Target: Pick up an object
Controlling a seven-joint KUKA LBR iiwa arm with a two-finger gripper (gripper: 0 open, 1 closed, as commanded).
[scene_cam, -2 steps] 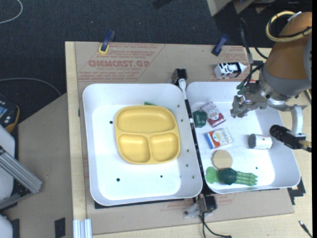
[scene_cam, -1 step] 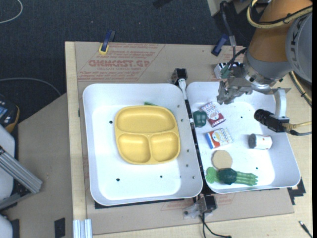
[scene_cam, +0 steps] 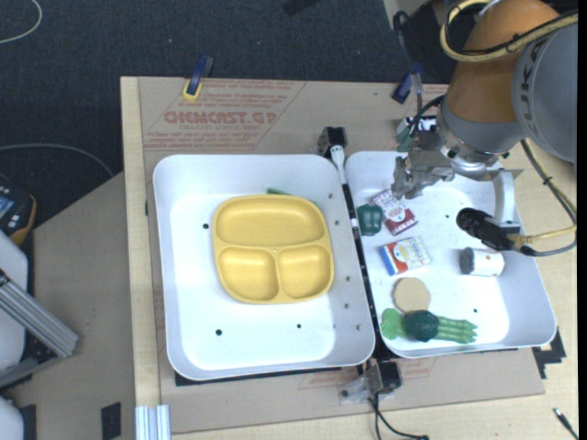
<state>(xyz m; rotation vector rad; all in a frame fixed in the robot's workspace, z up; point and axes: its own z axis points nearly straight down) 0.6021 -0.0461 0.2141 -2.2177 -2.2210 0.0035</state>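
Bench (scene_cam: 229,122): tan board w/ red print, blue clamp (scene_cam: 196,78) at far edge, dark carpet around. Left bin (scene_cam: 183,273): yellow 3-compartment tray (scene_cam: 272,247). Right bin (scene_cam: 527,305): red/white packet (scene_cam: 396,216), blue/white card (scene_cam: 405,255), tan disc (scene_cam: 412,293), green toy (scene_cam: 429,326), dark green cup (scene_cam: 370,218), black/white items. Gripper (scene_cam: 409,181) over bin's far-left part, just above packet; finger state: can't tell.

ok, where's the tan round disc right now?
In the camera view, the tan round disc lies in the right bin, toward its front-left part, just below the small blue-and-white box and above the green toy.
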